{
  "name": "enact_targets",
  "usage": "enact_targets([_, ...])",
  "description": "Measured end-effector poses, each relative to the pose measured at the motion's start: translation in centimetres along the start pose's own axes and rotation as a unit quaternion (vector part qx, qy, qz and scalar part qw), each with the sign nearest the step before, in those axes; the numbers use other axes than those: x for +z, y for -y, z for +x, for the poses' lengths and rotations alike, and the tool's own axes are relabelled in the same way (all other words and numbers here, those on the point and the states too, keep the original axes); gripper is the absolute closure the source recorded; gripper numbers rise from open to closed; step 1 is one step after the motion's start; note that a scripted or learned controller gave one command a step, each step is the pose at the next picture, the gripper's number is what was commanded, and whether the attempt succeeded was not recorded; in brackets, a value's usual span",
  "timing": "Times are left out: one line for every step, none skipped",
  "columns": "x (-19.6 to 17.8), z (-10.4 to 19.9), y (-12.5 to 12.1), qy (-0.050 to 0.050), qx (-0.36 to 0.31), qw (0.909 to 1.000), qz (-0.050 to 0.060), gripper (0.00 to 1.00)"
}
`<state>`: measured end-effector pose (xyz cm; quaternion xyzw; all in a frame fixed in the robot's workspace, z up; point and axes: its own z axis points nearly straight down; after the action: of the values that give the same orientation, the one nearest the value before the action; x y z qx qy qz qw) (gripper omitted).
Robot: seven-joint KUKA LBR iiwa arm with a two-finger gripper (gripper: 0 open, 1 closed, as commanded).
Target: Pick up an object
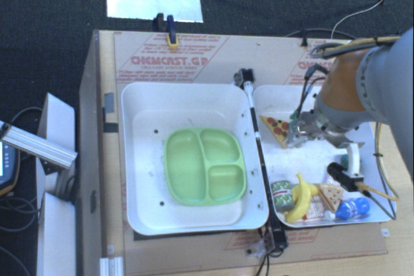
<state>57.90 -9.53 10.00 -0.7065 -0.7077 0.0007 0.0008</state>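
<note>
Gripper [299, 132] of mine is hanging low inside the right-hand shallow white bin [279, 95], just beside the flat red-and-yellow toy pizza slice [276, 128], which is lying on the bin floor toward its left wall; I cannot tell whether I am touching it or gripping anything. My grey arm with its orange band [339, 84] is reaching in from the right above that bin. Along the bin's near edge, a yellow plastic banana [299, 197] is lying beside a small green-and-white round object [281, 191], a tan triangular toy sandwich piece [330, 196] and a blue plastic bottle [353, 207]. In the left white bin [136, 100], well apart from me, a light green divided plastic plate [205, 165] is resting flat.
</note>
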Motion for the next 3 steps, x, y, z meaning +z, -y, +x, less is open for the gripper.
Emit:
enact_targets([1.3, 0.0, -0.7, 0.001, -0.001, 1.0000, -0.004, 1.00])
enact_targets([1.5, 0.0, -2.0, 0.000, -0.001, 1.0000, -0.002, 1.00])
enact_targets([1.6, -3.9, 1.7, 0.001, 0.000, 1.0000, -0.001, 1.00])
